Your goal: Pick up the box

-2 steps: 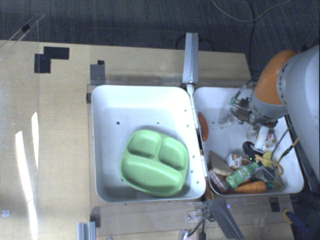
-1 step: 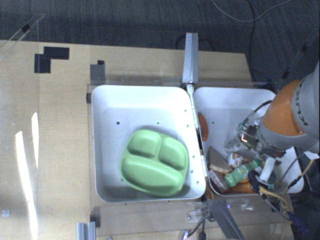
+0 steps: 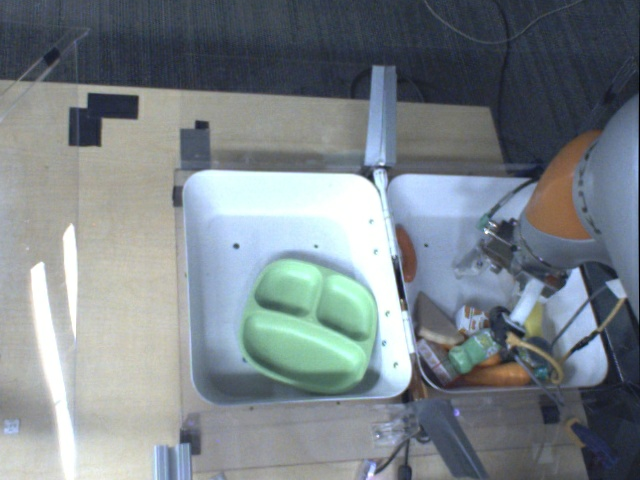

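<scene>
Two white bins, left bin (image 3: pixel 203 268) and right bin (image 3: pixel 440 206), one green divided tray (image 3: pixel 310 323), one orange carrot (image 3: pixel 495 375) at the right bin's 6 o'clock, one green packet (image 3: pixel 474 352)

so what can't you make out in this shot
Camera view:
- brown boxy thing: partly under the green packet, full shape unclear
- orange thing: partly behind the rim of the right bin
- that bin's right side: covered by the arm

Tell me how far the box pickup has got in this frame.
Done: nothing that shows. What looks like the box, a dark flat item, lies among clutter at the near-left corner of the right bin. In hand: the pincer is low in that bin, up and to the right of the pile and apart from it; its grip cannot be read. Left: reaching the box, closing on it and lifting it.
</scene>
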